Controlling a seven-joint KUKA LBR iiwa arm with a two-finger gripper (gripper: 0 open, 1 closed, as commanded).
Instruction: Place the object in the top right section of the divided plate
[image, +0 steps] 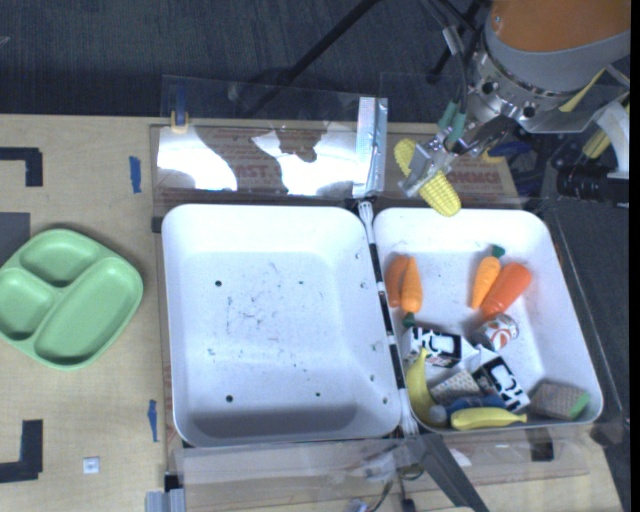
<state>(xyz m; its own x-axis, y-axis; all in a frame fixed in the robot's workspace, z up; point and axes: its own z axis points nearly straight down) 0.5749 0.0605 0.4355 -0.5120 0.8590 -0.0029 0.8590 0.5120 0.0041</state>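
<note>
Yellow corn cob (437, 191) sits clamped in the end effector (428, 172) above the right bin's (560, 262) far rim.

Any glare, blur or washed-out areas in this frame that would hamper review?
Camera view: strong glare on the clear panel behind the left bin; the bin's white floor is bright but its scuffs read; the arm's orange band is soft; the corn cob is sharp.

Left bin (265, 310) open across its floor; bare worktop (100, 180) between it and divided plate (68, 296). Right bin (545, 240) crowded: carrots (404, 282), bananas (487, 418), packets fill near half.
</note>
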